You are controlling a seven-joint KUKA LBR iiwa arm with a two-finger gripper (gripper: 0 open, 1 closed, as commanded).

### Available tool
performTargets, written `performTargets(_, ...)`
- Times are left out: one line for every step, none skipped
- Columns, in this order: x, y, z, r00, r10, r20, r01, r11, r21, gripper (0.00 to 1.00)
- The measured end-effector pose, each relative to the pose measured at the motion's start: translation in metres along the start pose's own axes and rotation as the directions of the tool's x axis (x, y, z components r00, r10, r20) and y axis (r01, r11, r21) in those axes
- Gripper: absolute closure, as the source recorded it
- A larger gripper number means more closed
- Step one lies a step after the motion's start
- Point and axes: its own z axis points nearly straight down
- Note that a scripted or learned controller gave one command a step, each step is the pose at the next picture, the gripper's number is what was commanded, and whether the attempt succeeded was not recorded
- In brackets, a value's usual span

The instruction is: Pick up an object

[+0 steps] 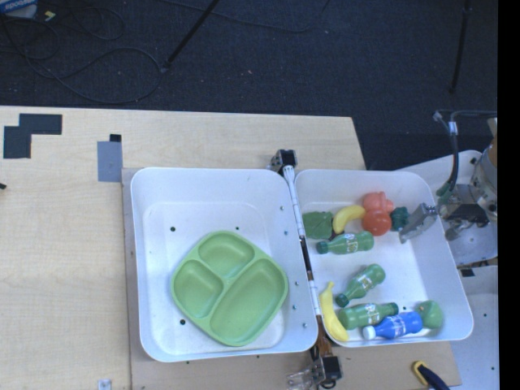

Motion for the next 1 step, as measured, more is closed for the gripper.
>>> performTargets(-0.0482, -0.0236, 0.1128, 1.000, 0.001, -0.001, -0.001, 1.000, 0.000, 0.00)
